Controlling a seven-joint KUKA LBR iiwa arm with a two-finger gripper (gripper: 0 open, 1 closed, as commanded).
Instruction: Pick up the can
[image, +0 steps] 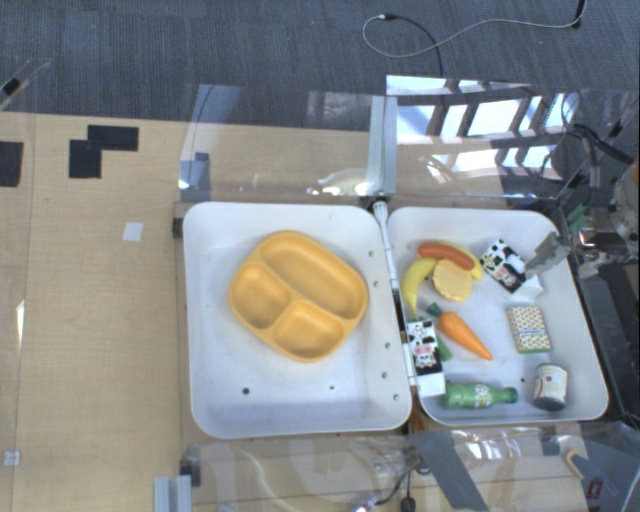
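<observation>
At the lower right of the frame, the can (550, 386) stands in the right bin's (590, 340) corner; the end effector (548, 252), its opening indiscernible, should descend vertically, clearing the wall.

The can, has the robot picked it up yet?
Not yet. The can stands in the near right corner of the right bin, beside the green bottle, with nothing touching it. The gripper is at the bin's far right edge, near the small carton. Reaching, gripping and lifting remain.
</observation>
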